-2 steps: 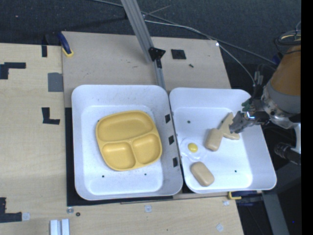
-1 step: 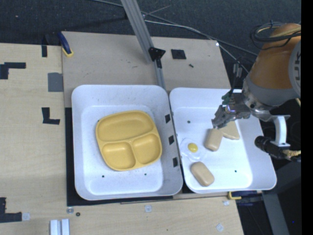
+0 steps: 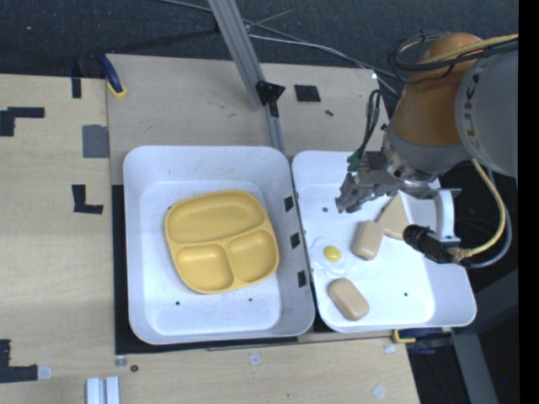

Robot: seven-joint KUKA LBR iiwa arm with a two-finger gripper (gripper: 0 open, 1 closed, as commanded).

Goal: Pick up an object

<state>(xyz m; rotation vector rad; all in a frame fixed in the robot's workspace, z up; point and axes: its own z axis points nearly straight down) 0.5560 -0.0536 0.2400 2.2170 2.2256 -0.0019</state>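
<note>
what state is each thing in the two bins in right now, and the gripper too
yellow tray: flat in the left bin, right way up, compartments bare
fried egg: flat in the right bin, yolk up
upper bread roll: lying below the gripper, not held
lower bread roll: lying near the front wall, apart from the others
gripper: hanging over the right bin

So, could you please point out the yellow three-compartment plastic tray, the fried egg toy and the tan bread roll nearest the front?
yellow three-compartment plastic tray [image 3: 221,240]: camera view, its central divider.
fried egg toy [image 3: 331,253]: camera view, the yolk.
tan bread roll [image 3: 348,299]: camera view, its top middle.
</note>
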